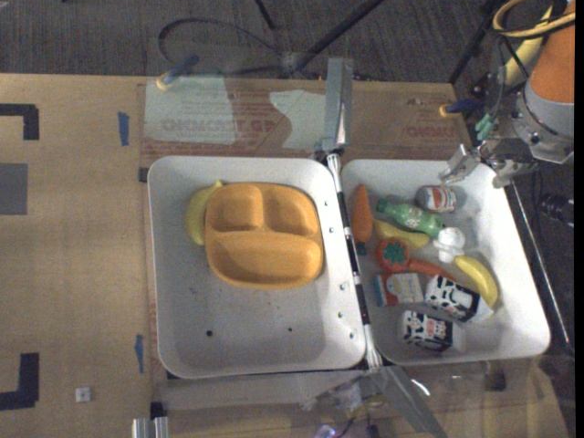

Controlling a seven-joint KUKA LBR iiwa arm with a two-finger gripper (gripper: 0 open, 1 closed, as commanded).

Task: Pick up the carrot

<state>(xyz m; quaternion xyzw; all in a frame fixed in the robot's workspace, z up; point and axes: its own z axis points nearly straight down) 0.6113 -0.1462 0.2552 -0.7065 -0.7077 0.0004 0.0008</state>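
Observation:
The carrot (pixel 362 213) is an orange, tapered piece lying lengthwise against the left wall of the right bin (pixel 525 272), near the bin's back. My gripper (pixel 477 167) hangs over the back right part of that bin, well to the right of the carrot and apart from it. It looks open, with nothing between its fingers. A small silver can (pixel 436 198) lies just below and left of the gripper.
Beside the carrot lie a green bottle (pixel 410 215), a banana (pixel 478 278), a red toy with a green top (pixel 398 254), a white piece (pixel 449 242) and two black-and-white cartons (pixel 427 329). The left bin (pixel 173 318) holds an orange divided plate (pixel 263 234) over a yellow item (pixel 196 215).

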